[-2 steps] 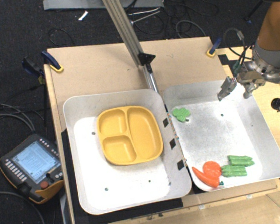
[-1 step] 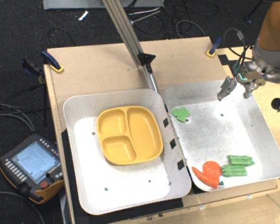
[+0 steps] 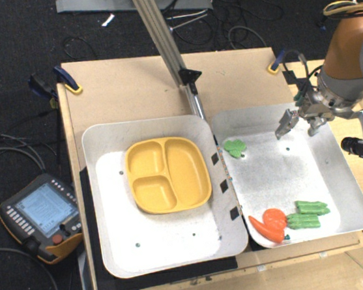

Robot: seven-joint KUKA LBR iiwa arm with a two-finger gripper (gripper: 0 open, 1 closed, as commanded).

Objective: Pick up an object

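Speckled white bins point(image 3: 302, 165) — smooth yellow 3-compartment plate point(image 3: 169, 174), open claw point(image 3: 300, 124) w/ nothing.

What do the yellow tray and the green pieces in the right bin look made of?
Yellow tray: likely moulded plastic, smooth with a soft sheen, uniform colour, three compartments. Green pieces: probably plastic or rubber toy food, bumpy surface; too small to tell.

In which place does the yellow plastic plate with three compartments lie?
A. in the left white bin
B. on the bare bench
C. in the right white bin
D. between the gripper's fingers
A: the yellow plastic plate with three compartments lies flat inside the left white bin, apart from the gripper over the right white bin.
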